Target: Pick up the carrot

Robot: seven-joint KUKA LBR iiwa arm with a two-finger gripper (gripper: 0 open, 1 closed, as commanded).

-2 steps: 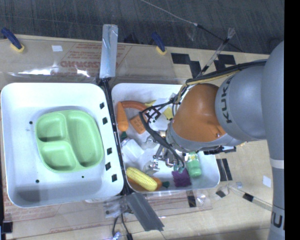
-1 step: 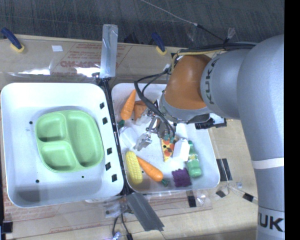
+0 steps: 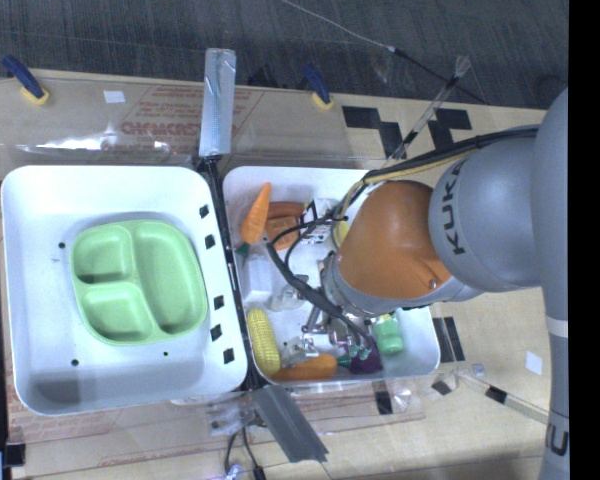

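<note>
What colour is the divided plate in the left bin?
Pale green divided plastic plate, clearest in the camera view.

Even, diffuse overhead illumination; overall exposure moderate, with the dark floor at top underexposed and nearly textureless. The two white bins, left bin (image 3: 20, 268) and right bin (image 3: 420, 353), are the brightest surfaces and approach clipping along their rims. Soft specular highlights appear on the orange band (image 3: 390, 238) and the grey arm (image 3: 500, 208), indicating a source above. The arm casts a soft shadow over the right bin's floor, dimming its contents. Faint glare marks the clear plastic sheet (image 3: 110, 138) behind the bins. Resolution is low and detail slightly soft throughout; small objects beneath the wrist are hard to resolve.
</note>
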